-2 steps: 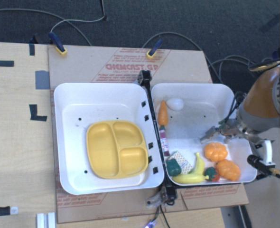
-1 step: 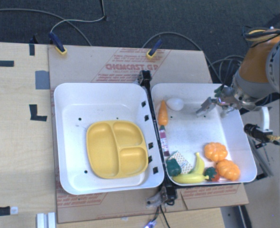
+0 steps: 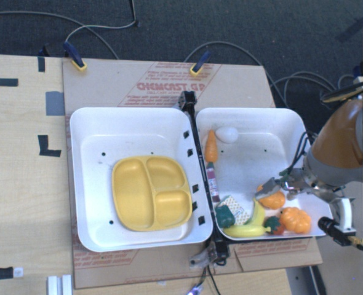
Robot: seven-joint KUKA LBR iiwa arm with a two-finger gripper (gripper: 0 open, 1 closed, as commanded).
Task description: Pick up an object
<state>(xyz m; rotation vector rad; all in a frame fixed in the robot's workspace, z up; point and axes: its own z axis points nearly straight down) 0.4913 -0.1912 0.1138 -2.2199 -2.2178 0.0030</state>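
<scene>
My gripper (image 3: 275,188) reaches in from the right and hovers low over the right bin's (image 3: 249,117) near right corner. Directly under its tip lies a small orange object (image 3: 272,200), touching or nearly touching it; I cannot tell whether it is held. A larger orange fruit (image 3: 296,220) lies just to the right. A yellow banana (image 3: 246,227) lies along the front wall, with a green item (image 3: 224,214) at its left end and a small red and green piece (image 3: 274,225) at its right. A carrot (image 3: 210,145) and a white ball (image 3: 227,134) sit at the back left.
The left bin (image 3: 89,134) holds a yellow divided plate (image 3: 151,192). A thin dark stick (image 3: 212,182) lies along the divider wall between the bins, with a checkered packet (image 3: 234,203) near it. The grey and orange arm (image 3: 338,146) overhangs the right bin's right wall.
</scene>
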